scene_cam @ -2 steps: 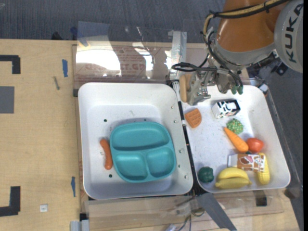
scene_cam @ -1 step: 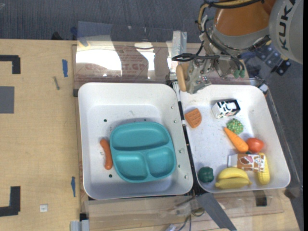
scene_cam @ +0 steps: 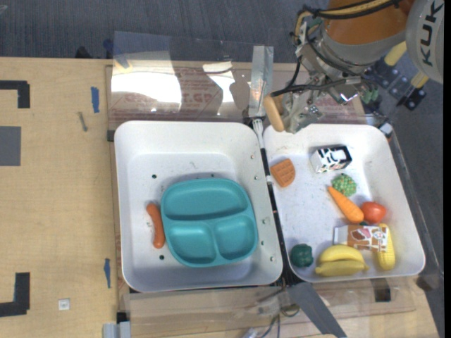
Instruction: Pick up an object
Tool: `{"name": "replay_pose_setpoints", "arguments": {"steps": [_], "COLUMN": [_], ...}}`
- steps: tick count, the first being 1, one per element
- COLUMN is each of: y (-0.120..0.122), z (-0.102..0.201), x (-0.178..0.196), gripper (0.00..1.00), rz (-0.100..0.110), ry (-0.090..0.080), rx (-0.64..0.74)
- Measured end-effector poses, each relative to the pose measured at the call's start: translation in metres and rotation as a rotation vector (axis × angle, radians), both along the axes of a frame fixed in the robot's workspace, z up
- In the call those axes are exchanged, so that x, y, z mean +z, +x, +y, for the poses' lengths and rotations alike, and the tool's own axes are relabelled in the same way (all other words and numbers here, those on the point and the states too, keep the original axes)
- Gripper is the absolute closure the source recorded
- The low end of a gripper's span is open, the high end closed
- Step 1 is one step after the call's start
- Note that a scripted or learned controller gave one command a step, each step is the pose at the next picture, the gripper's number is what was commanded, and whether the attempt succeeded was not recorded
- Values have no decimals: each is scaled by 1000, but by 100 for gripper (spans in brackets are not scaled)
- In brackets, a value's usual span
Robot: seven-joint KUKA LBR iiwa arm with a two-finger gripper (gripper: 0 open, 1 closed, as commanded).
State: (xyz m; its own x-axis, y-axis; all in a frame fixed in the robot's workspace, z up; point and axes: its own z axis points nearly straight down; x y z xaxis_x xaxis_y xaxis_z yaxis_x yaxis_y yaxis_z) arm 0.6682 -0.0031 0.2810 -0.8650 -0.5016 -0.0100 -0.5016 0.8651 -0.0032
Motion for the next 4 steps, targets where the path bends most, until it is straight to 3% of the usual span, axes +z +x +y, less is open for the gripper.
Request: {"name": "replay_pose_setpoints", "arguments": {"steps": [2, 3, 4], "y": [0, 0, -1], "z": [8, 16, 35], "x": [9, 2, -7], "gripper": [100, 100, 100], "rz": [-1, 3, 4], "ry": [-3, -3, -4], "rx": [328, 598, 732]}}
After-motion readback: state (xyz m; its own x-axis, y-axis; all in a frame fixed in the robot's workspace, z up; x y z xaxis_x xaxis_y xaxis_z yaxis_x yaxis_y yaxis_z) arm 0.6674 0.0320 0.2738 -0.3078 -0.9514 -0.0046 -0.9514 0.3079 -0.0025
